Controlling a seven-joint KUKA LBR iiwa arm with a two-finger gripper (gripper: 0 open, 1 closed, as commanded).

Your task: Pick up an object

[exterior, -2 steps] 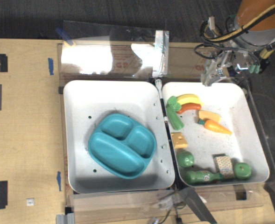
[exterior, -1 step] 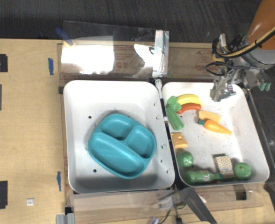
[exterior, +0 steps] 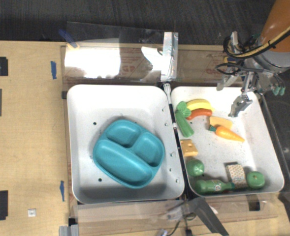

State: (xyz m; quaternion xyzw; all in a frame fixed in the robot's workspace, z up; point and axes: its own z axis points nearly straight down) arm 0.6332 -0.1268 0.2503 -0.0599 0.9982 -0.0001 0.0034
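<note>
The gripper (exterior: 239, 104) hangs over the right bin (exterior: 263, 132) at about one o'clock of its floor, with nothing between its fingers; how wide they stand I cannot tell from this slant. Nearest below it, toward seven o'clock, lies the carrot (exterior: 227, 132), orange with a small green stub, flat on the floor and pointing to four o'clock. It looks like a hollow plastic toy: light, stiff, smooth and a bit slippery, tapering to a point, so I judge the thick end near the stub the better place to close on, across its width, since the thin tip would likely squirt out. Just beside it at ten o'clock sit an orange wedge (exterior: 218, 121) and a banana (exterior: 199, 104), close enough to get nudged. The bin floor is white, hard and smooth, so a toy may slide under a glancing touch. The middle of the floor is bare and gives room; the bin's six o'clock edge is crowded with a green bottle (exterior: 211, 185), a block (exterior: 236, 173) and a green ball (exterior: 254, 179). The left bin (exterior: 80, 132) holds a blue tray (exterior: 129, 152).
</note>
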